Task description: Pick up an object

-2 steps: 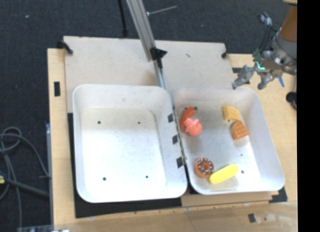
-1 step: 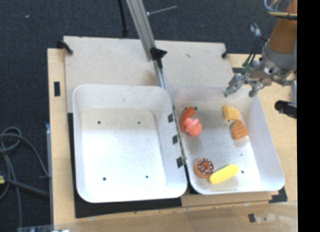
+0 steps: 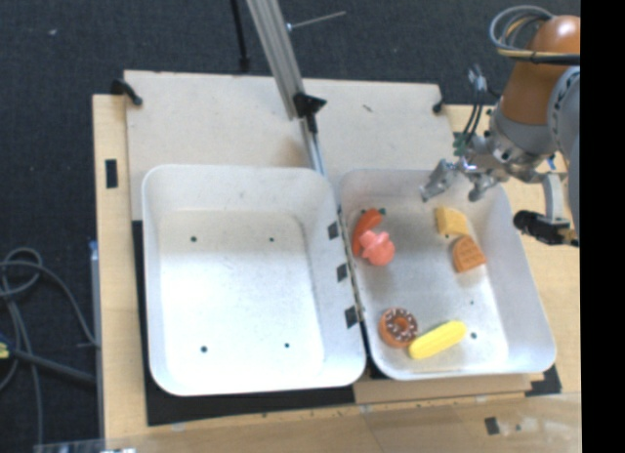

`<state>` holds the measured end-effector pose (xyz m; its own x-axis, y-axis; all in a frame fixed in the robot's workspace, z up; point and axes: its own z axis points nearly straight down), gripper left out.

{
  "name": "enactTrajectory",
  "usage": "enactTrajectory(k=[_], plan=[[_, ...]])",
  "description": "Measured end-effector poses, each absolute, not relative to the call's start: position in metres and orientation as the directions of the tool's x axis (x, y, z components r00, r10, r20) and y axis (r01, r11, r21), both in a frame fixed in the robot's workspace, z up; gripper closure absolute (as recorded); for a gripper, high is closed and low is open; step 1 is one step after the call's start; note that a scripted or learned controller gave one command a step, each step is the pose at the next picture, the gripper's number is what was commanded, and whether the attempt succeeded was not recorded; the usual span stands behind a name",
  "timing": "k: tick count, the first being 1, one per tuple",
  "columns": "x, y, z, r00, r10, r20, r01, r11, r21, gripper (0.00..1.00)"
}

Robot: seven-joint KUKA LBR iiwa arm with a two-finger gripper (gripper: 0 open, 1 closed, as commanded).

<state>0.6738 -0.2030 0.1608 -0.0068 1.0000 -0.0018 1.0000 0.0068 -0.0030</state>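
Note:
My gripper (image 3: 457,185) hangs open over the far edge of the right bin (image 3: 522,290), its two fingers spread with nothing between them. Just below it lies a yellow cheese-like wedge (image 3: 450,220), and beside that an orange waffle-like piece (image 3: 468,254). A pink-red toy (image 3: 371,238) rests near the bin's left wall. At the near side sit a chocolate donut (image 3: 397,326) and a yellow banana-like piece (image 3: 437,340), touching each other.
The left bin (image 3: 156,275) stands beside the right one, sharing a middle wall. A slanted metal pole (image 3: 276,41) rises behind the bins. The arm's grey and orange wrist (image 3: 532,90) comes in from the upper right.

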Motion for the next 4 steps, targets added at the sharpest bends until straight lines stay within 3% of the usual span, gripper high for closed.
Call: enactTrajectory(k=[1,2,4], plan=[[0.679,-0.196,0.111,-0.006,1.0,-0.002,1.0,0.006,-0.002,0.0],[0.681,-0.198,0.127,-0.009,1.0,-0.007,1.0,0.009,0.006,1.0],[0.686,-0.207,0.257,-0.007,1.0,-0.004,1.0,0.007,0.01,1.0]])
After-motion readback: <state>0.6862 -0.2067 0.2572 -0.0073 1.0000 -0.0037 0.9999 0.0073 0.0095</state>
